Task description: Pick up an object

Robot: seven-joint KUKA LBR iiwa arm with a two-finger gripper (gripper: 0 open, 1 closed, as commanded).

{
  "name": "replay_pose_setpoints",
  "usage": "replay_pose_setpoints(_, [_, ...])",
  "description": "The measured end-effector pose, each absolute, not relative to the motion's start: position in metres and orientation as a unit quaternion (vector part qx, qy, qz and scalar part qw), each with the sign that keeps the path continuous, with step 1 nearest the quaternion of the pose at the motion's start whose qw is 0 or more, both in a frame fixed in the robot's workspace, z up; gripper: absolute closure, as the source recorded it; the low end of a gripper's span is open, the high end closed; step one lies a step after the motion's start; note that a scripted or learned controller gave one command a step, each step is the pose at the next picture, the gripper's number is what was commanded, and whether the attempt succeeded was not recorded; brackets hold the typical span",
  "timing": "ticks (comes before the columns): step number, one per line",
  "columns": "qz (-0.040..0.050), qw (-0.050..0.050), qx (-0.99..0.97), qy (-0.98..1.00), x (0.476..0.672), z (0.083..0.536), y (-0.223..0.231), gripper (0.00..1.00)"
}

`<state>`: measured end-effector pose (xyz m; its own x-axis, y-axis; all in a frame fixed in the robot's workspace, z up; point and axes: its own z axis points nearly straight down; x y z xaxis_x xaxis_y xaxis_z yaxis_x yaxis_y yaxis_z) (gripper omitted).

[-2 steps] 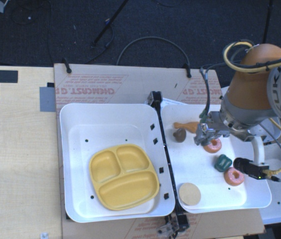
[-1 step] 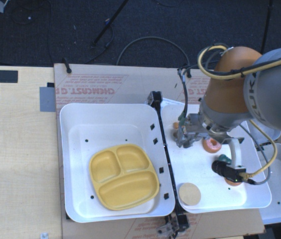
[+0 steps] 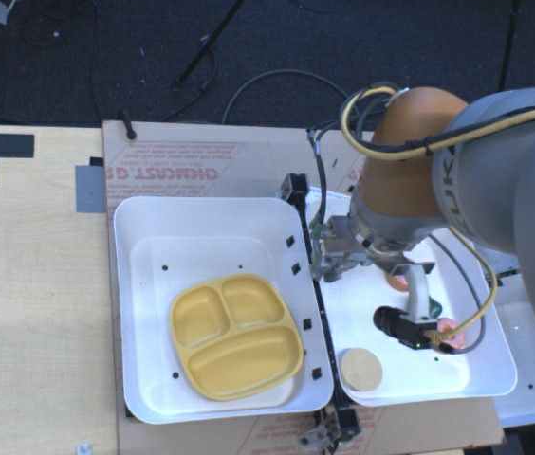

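My gripper hangs low over the right bin, close to its left wall, with the bulky grey and orange wrist covering most of it. A tan round disc lies at the front left of this bin, apart from the gripper. A small orange-pink object peeks out just right of the gripper. A green piece and a pink piece lie further right. Nothing is visibly held.
The left bin holds a yellow divided plate in its front half. A ridge with black clips separates the two bins. The arm covers the back of the right bin. Cardboard lies under both bins.
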<state>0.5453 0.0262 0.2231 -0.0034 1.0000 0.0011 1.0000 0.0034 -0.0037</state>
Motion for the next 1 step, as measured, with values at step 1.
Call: replay_pose_setpoints(1, [0.0006, 0.002, -0.705, -0.709, 0.5445, 0.2335, 0.0776, 1.0])
